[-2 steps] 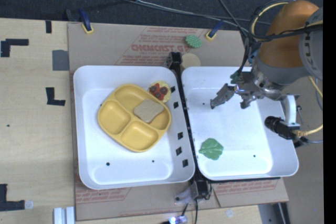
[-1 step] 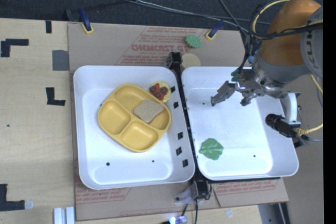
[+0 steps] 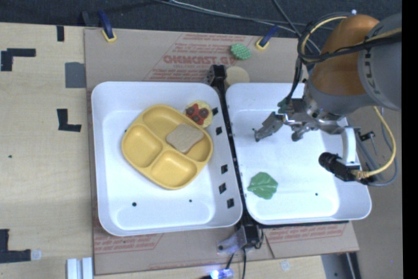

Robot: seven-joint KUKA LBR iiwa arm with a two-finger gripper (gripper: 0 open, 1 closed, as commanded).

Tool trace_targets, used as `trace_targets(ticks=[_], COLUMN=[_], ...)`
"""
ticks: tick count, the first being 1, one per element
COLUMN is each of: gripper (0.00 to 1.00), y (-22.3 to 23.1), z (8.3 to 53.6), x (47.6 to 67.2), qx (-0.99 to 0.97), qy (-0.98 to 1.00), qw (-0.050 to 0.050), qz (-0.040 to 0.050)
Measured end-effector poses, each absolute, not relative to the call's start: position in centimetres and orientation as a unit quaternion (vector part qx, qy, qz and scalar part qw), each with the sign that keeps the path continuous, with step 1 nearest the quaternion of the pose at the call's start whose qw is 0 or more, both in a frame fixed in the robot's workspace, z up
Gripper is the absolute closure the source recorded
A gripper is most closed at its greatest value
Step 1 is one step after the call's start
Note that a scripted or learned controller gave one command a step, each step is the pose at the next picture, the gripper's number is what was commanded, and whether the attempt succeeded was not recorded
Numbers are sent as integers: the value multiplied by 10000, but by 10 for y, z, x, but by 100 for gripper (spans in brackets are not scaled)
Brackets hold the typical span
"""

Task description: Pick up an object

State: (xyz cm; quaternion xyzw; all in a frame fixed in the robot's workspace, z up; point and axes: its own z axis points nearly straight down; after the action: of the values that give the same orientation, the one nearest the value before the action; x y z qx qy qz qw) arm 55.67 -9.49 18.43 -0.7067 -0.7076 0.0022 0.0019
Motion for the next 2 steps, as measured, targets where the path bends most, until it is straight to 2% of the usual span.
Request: trace_targets(ticks=[2], gripper=[0], y=[-100], z=[84], x=[559], qx=[-7066], qy=[-7076], qw=[3], qz=[12])
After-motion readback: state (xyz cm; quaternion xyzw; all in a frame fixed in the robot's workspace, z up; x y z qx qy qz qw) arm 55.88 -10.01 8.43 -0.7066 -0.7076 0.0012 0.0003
